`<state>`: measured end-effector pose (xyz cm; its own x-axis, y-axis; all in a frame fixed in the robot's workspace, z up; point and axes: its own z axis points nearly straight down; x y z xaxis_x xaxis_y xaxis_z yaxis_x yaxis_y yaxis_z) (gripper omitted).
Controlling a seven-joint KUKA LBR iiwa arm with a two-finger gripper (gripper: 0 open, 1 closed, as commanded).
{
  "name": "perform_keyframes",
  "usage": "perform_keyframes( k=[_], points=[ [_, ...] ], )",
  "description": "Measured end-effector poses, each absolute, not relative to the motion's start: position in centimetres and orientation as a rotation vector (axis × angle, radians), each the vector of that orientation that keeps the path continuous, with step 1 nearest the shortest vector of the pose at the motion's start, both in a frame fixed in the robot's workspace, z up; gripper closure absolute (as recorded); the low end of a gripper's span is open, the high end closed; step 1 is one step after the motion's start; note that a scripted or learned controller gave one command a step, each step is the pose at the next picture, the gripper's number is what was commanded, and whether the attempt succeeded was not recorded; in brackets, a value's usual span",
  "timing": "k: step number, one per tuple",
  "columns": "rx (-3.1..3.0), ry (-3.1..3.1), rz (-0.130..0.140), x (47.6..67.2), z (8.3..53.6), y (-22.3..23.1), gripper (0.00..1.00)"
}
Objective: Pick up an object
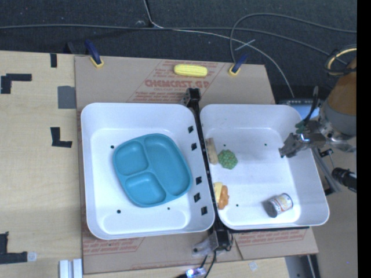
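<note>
The right bin (249,113) holds a green broccoli-like toy (227,159) near its left side, a tan piece (211,150) against the left wall, an orange-yellow food toy (221,194) at the lower left, and a small silver can (279,204) lying on its side at the lower right. My gripper (294,144) hovers at the bin's right edge, above the rim, with nothing seen between its parts. It is well apart from the can and from the green toy.
The left bin (98,117) holds a blue divided plate (152,169). A yellow corn toy (190,70) lies on the cardboard behind the bins. Blue-and-yellow clamps (94,55) (237,65) pin the cardboard. Cables cross the dark floor behind.
</note>
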<state>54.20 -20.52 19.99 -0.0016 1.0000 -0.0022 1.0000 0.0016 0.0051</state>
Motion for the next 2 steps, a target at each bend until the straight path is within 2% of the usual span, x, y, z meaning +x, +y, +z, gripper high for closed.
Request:
perform_keyframes(
  k=[1, 2],
  points=[
    [2.216, 2.220, 0.003, 54.3, 25.0, -20.5, 1.00],
    [2.216, 2.229, 0.000, 54.7, 24.0, -15.0, 1.00]
  ],
)
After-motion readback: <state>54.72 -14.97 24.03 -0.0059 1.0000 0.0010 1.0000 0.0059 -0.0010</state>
